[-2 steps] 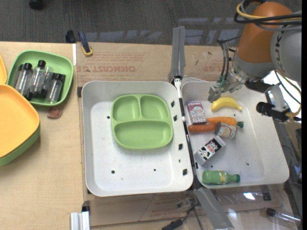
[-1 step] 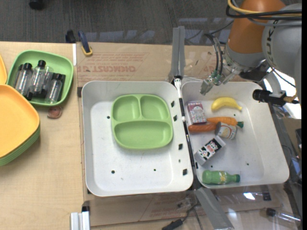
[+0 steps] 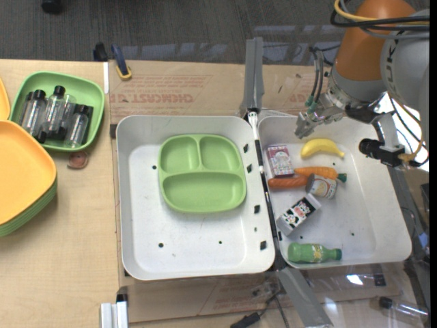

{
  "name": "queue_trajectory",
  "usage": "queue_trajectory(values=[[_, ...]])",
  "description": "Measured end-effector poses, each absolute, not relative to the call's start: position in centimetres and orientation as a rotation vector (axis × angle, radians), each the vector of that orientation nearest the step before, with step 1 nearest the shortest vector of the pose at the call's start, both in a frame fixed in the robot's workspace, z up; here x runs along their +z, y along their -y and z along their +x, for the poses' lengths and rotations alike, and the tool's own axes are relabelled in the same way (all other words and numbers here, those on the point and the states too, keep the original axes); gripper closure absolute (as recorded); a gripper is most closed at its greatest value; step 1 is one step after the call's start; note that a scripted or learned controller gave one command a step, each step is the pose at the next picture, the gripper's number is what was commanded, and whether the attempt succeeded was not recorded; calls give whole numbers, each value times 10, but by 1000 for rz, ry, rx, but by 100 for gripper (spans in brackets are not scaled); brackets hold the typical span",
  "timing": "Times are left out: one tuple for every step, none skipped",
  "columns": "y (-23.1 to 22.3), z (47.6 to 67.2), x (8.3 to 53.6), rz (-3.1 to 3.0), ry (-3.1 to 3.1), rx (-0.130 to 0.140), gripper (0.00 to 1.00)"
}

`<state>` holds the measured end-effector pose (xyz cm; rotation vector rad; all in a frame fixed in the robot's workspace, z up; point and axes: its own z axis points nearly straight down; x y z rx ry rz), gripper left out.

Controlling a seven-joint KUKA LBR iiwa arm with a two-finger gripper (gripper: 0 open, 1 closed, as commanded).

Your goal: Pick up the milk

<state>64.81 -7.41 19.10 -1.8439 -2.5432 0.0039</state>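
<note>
Right bin (image 3: 382,238) holds all the loose items; the left bin (image 3: 136,203) holds a green divided plate (image 3: 202,172). Gripper (image 3: 308,123) hovers over the right bin's far-left corner, fingers slightly apart, nothing between them. Milk (image 3: 299,213), a cow-patterned carton, lies flat mid-bin, well apart from the gripper. Judgement: approach, descent, grasp and lift all left.

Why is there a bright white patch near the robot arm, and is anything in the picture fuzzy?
In the camera view, strong light glares off the right bin beside the arm, washing out its far corner; the gripper looks soft and a bit blurred; the milk, banana and green plate are sharp, casting only faint shadows.
</note>
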Motion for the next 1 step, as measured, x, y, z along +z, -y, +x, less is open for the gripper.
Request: queue_trajectory(values=[[70, 648, 191, -2316, 2124, 5, 100]])
